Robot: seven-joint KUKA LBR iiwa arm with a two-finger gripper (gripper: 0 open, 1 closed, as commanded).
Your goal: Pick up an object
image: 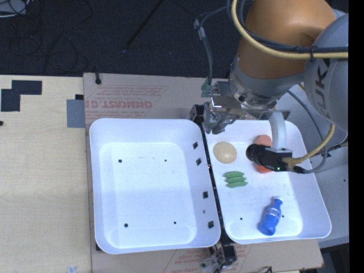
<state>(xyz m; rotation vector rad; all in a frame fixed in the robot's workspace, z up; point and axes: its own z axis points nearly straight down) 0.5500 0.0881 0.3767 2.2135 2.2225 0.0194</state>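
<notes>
- On a pale wooden bench, over dark floor: two white bins, left bin and right bin.
- Right bin: one tan bun, one green pod, one blue bottle, one orange piece.
- Gripper above the right bin's far-left corner, holding nothing visible.

Beige round piece, green pods, blue bottle, all in right bin.

One fixed camera looks down at a slant from above the counter. Both white bins fit within its frame.
</notes>
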